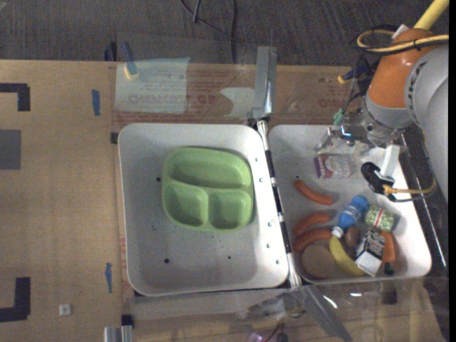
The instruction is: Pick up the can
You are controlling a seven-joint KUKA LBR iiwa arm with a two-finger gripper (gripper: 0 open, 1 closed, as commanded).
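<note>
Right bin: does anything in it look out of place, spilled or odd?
Nothing looks spilled or broken. The right bin is crowded: the can lies on its side among a banana, a blue bottle and sausages. The green tray sits alone in the left bin.

Robotics laboratory test station: a cardboard-topped bench (57, 191) marked with blue tape (95, 102) and black markers (17, 95), two white bins (135, 212) fixed together, cables (206, 2) lying on grey carpet (71, 13).
</note>
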